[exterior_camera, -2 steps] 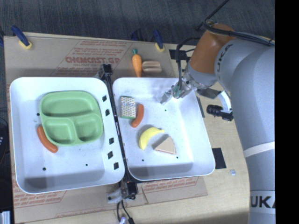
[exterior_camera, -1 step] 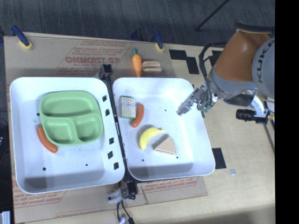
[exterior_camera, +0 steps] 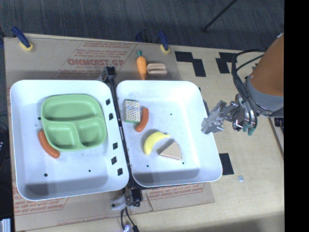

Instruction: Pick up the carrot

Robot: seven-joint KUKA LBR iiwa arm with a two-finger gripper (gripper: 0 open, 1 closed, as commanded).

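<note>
The carrot (exterior_camera: 140, 65), orange with a green top, lies on the cardboard just behind the right bin's far rim, outside both bins. My gripper (exterior_camera: 212, 123) hangs over the bench just past the right bin's (exterior_camera: 205, 151) right rim, far from the carrot and to its lower right. Nothing is seen in the gripper.
A small bun (exterior_camera: 156, 69) lies right beside the carrot. The right bin holds a speckled block (exterior_camera: 132, 110), a sausage (exterior_camera: 142, 120), a banana (exterior_camera: 154, 141) and a sandwich wedge (exterior_camera: 171, 151). The left bin (exterior_camera: 24, 173) holds a green divided plate (exterior_camera: 73, 122) and another sausage (exterior_camera: 49, 144).
</note>
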